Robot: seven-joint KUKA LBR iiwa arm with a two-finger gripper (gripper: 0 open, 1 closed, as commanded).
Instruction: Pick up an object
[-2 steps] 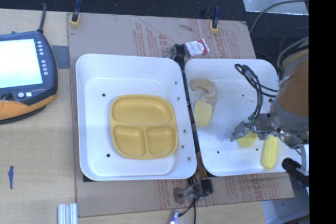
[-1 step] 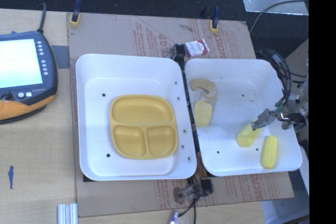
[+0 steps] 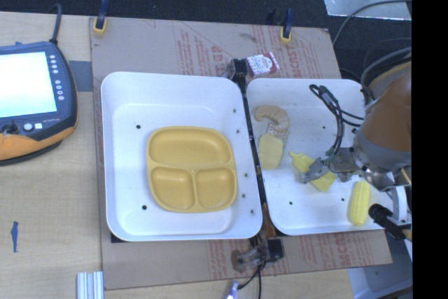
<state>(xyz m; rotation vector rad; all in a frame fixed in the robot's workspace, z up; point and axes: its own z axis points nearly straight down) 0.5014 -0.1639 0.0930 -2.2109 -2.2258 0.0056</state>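
The right bin (image 3: 301,220) holds several small items. A tan curved piece (image 3: 271,117) lies near its far left, with a pale yellow block (image 3: 269,150) just below it. Two small bright yellow pieces (image 3: 301,161) (image 3: 325,183) lie in the middle, and a yellow corn cob (image 3: 359,202) lies at the front right. My gripper (image 3: 313,171) reaches in from the right, low over the bin, with its tip between the two bright yellow pieces. The arm's grey wrist and orange band (image 3: 388,119) hide the bin's right side.
The left bin (image 3: 126,213) holds a yellow divided plate (image 3: 191,169). A tablet-like pendant (image 3: 31,98) lies on the bench at the far left. A small red and white packet (image 3: 260,64) sits behind the bins. Black cable (image 3: 332,108) loops over the right bin.
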